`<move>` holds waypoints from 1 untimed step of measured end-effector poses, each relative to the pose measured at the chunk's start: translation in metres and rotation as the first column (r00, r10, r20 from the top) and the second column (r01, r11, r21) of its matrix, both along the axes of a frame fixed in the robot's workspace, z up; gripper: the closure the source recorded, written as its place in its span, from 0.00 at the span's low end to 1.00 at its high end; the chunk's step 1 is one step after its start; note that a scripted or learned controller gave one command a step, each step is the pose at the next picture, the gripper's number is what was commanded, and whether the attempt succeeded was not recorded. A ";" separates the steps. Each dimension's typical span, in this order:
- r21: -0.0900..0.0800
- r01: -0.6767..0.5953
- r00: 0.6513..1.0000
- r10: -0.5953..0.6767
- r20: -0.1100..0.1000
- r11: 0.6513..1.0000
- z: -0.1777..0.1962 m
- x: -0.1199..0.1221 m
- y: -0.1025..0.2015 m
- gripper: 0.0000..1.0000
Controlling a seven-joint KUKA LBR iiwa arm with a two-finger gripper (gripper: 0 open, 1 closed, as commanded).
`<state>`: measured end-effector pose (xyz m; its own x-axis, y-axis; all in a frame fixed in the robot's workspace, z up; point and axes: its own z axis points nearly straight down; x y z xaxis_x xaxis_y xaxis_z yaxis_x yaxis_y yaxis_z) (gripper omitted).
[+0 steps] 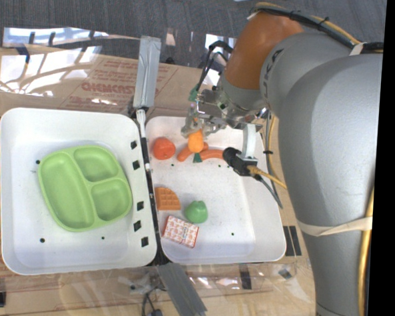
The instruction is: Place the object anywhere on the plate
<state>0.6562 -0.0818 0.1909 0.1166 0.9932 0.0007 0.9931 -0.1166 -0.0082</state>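
While the pincer (198, 130) hangs at the right bin's far edge, seemingly closed on a small orange piece (196, 143), the green plate (83, 187) lies leftward in the other bin.

Two white bins (19, 243) sit side by side. The left one holds one green plate (84, 186) with three compartments. The right bin (259, 238) holds what looks like six small items: one tomato (163, 148), one orange piece (196, 142), one carrot (208, 154), one waffle (167, 199), one green apple (196, 211), one patterned packet (180, 231)
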 end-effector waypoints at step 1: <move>0.000 -0.061 0.998 0.061 0.001 0.998 0.000 0.000 0.065 1.00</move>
<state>0.6559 -0.0169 0.1905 0.0562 0.9984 0.0012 0.9984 -0.0562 -0.0076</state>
